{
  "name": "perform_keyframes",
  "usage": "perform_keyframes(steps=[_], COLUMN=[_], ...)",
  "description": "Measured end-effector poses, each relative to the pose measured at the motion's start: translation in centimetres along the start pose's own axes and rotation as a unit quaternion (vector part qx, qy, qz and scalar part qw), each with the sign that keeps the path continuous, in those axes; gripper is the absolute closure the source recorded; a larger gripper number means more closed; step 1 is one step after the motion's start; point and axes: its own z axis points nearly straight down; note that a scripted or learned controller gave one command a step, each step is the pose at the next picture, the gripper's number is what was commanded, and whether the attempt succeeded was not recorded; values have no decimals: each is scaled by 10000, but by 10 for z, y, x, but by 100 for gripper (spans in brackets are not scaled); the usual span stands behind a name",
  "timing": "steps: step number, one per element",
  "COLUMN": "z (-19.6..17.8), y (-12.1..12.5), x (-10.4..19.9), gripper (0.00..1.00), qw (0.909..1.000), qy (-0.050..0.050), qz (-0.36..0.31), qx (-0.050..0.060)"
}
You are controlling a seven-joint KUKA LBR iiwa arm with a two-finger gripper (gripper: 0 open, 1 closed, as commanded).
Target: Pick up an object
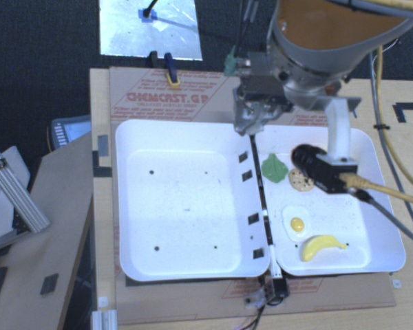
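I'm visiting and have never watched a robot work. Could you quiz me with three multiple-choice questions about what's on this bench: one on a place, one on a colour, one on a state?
1. Which bin holds the toy food?
A. left
B. right
C. both

2. What colour is the banana?
A. yellow
B. red
C. blue

3. How does the egg lie?
A. stacked on the cookie
B. flat on the bin floor
C. outside the bins

Answers: 1 B, the leaf, cookie, egg and banana all lie there. 2 A, it is plainly yellow. 3 B, it rests flat beside the banana.
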Motion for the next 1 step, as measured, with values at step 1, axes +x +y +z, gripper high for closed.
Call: perform_keyframes(steps=[1], z=[-30], y=[47], x=[61], gripper=[100], qw=[10000], qy=[12], qz=[-42], qx=[-32])
